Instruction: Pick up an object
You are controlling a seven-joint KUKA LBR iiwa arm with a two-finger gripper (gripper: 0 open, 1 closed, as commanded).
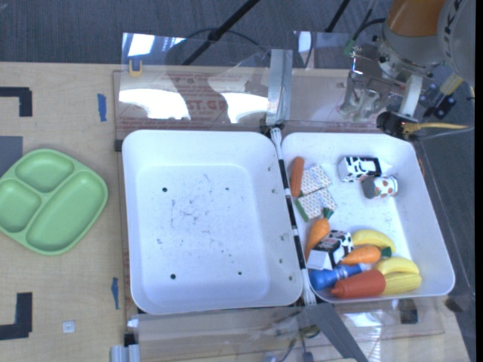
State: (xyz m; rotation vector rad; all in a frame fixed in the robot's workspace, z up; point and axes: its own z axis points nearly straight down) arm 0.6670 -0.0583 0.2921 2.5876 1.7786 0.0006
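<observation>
The right bin holds several toy foods. An orange sausage and two waffle squares lie near its left wall. A black-and-white cow toy and a red-and-white piece lie at the back. A carrot, a black-and-white box, yellow bananas, a red piece and a blue piece crowd the front. My gripper hangs above the bench behind the right bin's back rim, open with nothing between its fingers.
The left bin sits beside the right one, sharing a middle rim. A green divided plate rests on the wooden bench at far left. Clear panels stand behind both bins. Cables run near the arm's wrist.
</observation>
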